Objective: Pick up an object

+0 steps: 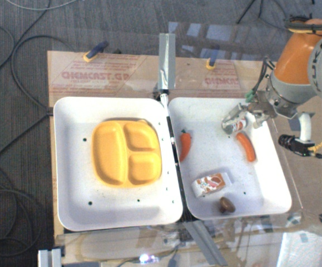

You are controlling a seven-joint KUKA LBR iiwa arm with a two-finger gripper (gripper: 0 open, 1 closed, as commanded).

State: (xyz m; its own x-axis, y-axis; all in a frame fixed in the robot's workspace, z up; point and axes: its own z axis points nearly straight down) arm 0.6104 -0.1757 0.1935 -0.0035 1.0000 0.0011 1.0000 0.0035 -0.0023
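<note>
Right bin [277, 196], approach step: gripper [236, 122] low over the upper part, finger state not discernible, just beside the orange sausage [246, 147]; next, descent and closing.

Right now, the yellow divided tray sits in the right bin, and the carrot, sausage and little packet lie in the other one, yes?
Not quite. The camera view shows the yellow divided tray in the left bin, not the right. The carrot, sausage and little packet lie in the other one, the right bin, as you said.
</note>
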